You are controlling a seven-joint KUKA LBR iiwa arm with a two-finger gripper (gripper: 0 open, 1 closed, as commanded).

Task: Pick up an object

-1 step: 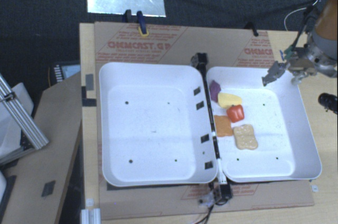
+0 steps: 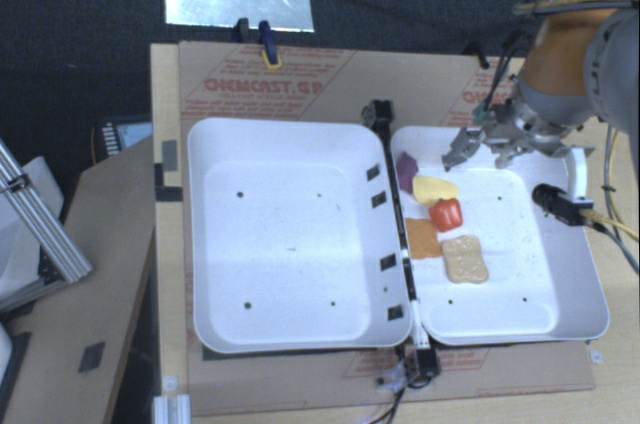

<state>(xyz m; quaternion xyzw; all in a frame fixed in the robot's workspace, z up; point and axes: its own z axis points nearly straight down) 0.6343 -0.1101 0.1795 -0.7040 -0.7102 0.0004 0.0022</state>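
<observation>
Objects cluster against the left wall of the right bin (image 2: 560, 312), close by the divider: a dark purple piece (image 2: 407, 171) at the twelve o'clock end, a pale yellow wedge (image 2: 433, 188) just below it, a glossy red pepper-like piece (image 2: 447, 213) touching the wedge's lower edge, then a flat orange square (image 2: 423, 239), and at six o'clock a tan, speckled slice (image 2: 465, 260) shaped like bread, overlapping the orange square's corner. The tool (image 2: 478, 144) hangs over the bin's back edge, at about one o'clock from the yellow wedge and apart from it; its fingers are spread, with nothing between them. The left bin (image 2: 200, 212) lies beside it on the surface (image 2: 300, 72).
</observation>
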